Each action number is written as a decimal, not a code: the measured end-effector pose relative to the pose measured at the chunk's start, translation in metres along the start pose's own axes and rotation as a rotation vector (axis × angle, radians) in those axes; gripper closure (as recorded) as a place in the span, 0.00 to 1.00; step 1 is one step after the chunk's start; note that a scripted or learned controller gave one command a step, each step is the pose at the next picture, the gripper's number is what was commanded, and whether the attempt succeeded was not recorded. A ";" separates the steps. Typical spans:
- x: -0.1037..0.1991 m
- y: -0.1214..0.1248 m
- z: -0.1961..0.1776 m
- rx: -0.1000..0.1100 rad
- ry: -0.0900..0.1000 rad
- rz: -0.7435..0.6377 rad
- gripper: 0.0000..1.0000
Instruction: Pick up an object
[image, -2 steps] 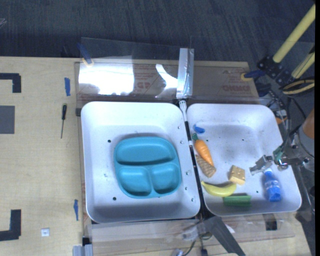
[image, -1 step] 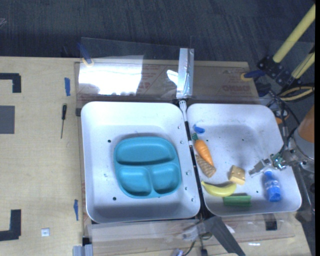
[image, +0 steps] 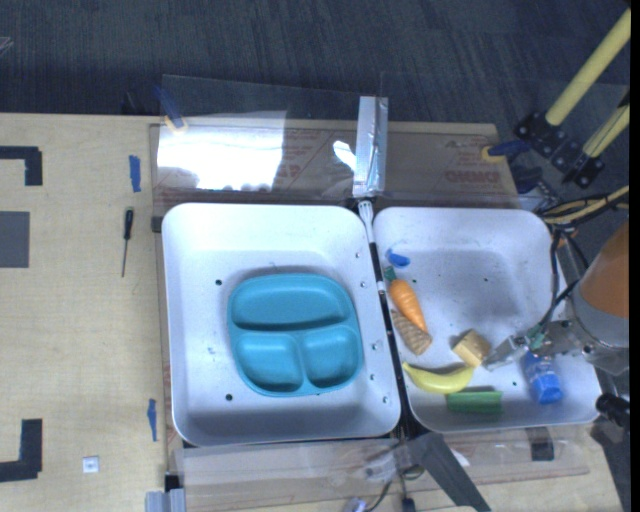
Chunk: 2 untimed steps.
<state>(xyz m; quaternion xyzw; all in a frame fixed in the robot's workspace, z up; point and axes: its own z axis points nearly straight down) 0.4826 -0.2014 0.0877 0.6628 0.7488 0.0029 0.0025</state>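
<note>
The right bin (image: 470, 250) holds several small objects. An orange carrot (image: 406, 300) lies by its left wall, with a small blue piece (image: 398, 260) above it and a brown ridged piece (image: 412, 335) below it. A yellow banana (image: 440, 377) and a green block (image: 472, 401) lie near the front wall. A tan cube (image: 470, 348) sits mid-bin. A blue cylinder (image: 543, 383) lies at the right front. My gripper (image: 525, 345) reaches in from the right, low over the bin floor between the tan cube and the blue cylinder, close to both.
The left bin (image: 190, 250) holds a blue divided plate (image: 295, 333). The arm's orange band (image: 608, 282) and cables hang over the right bin's right rim. A clear plastic sheet (image: 260, 150) and a yellow-legged stand (image: 585, 75) lie behind the bins.
</note>
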 end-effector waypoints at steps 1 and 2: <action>-0.001 0.001 -0.011 -0.004 -0.004 0.002 1.00; 0.035 0.048 -0.126 -0.006 -0.002 0.106 1.00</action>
